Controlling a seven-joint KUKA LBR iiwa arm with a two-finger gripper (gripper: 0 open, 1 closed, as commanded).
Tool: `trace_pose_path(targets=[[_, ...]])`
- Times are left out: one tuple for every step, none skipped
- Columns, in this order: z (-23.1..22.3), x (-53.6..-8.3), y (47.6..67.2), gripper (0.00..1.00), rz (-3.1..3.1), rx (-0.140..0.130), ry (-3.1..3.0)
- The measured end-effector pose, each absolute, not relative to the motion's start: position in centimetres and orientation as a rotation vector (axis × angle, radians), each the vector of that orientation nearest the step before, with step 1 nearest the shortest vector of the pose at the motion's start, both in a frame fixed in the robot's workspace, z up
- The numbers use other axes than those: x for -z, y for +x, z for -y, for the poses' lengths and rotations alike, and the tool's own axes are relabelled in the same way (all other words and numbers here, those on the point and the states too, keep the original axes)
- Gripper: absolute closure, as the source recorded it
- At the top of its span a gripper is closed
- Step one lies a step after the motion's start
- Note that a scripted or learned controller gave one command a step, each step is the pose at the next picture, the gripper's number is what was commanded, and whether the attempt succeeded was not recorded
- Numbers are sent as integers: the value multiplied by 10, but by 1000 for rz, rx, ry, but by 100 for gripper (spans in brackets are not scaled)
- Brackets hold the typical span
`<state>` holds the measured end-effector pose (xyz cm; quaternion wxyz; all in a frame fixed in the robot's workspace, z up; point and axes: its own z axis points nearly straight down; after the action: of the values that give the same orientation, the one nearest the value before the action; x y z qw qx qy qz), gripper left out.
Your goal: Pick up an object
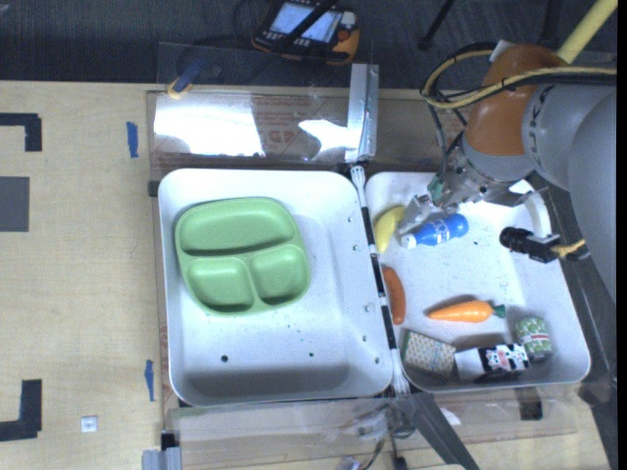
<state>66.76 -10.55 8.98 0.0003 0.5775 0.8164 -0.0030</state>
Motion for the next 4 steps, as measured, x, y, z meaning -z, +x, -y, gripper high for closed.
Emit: trace_pose_path(targets=[[104,-94,668,100,-2566,5,1817],[104,-94,668,0,-2567,6,1818],[103,-86,630,0,-2722,-6,1562],[104,-96,632,100,-2715,-11,1565]])
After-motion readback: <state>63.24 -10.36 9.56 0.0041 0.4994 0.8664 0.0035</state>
